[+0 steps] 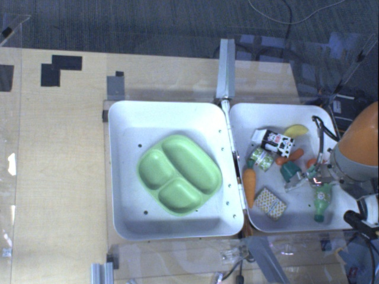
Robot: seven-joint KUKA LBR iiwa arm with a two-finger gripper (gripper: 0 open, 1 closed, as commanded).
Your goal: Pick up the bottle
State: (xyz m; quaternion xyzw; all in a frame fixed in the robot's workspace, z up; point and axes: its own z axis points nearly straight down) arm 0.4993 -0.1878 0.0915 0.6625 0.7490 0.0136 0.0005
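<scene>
The bottle [321,202] is small and green with a light cap end. It lies in the right bin [296,225], near that bin's front right corner. My gripper [310,175] hangs low over the same bin, just behind and slightly left of the bottle's upper end, close to a teal object [289,170]. The grey wrist and orange band [362,136] come in from the right and hide part of the bin's right side. Nothing is visibly held in the gripper.
In the right bin also lie a yellow banana [296,131], a white and black box [273,141], a green can [260,158], an orange carrot [249,187] and a patterned pouch [270,203]. The left bin [124,158] holds a green divided plate [179,173].
</scene>
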